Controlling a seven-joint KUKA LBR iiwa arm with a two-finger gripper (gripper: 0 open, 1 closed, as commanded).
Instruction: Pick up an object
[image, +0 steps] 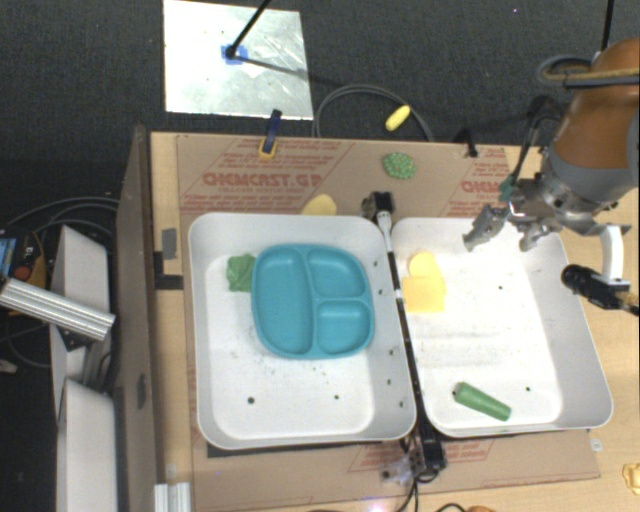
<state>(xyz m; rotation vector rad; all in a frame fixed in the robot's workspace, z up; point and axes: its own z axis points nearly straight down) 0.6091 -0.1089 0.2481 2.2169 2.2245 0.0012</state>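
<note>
Two shallow white bins sit side by side on the desk (250, 180), which is covered by a printed cardboard sheet. The arm (600, 130), grey with an orange band, comes in at about two o'clock, and its claw (508, 232) hangs over the upper rim of the right bin (560, 340), toward that bin's one o'clock corner. Its two fingers are spread apart with nothing between them. In the right bin, a yellow block (424, 288) lies at about ten o'clock, close to the wall shared with the other bin, and a small green cylinder (482, 401) lies on its side near six o'clock, well apart from the block. Both are clear of the claw. The left bin (300, 410) holds a blue divided tray (312, 301) near its centre, with a green leaf-shaped piece (240, 272) tucked at the tray's nine o'clock edge, touching it. On the cardboard beyond the bins, at twelve o'clock, rest a pale yellow piece (320, 206) just beside the left bin's rim and a round green object (399, 165) farther back.
</note>
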